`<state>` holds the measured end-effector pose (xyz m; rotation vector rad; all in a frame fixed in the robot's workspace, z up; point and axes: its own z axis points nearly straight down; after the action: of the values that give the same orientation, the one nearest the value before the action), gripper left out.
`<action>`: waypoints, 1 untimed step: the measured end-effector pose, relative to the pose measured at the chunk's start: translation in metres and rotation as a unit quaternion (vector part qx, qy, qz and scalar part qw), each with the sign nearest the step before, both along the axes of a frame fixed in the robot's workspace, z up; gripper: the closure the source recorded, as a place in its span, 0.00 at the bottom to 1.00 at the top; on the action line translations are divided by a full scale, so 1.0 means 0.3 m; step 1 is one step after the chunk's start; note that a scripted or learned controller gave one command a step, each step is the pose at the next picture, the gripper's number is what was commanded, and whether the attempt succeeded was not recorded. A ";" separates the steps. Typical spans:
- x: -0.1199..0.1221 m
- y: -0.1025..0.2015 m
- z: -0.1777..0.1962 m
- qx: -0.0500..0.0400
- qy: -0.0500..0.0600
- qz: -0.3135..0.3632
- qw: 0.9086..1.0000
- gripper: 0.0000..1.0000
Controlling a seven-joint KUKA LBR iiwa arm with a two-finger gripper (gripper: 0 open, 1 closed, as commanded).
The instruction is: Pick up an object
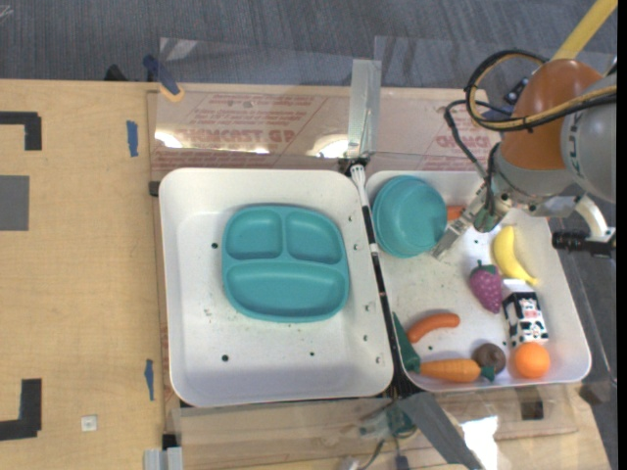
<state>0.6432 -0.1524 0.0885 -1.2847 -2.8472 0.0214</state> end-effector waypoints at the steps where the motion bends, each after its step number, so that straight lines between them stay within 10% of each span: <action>1: -0.205 -0.213 0.002 0.002 -0.015 0.023 1.000 0.00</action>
<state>0.5819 -0.2162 0.0890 -1.2298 -2.8997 -0.0043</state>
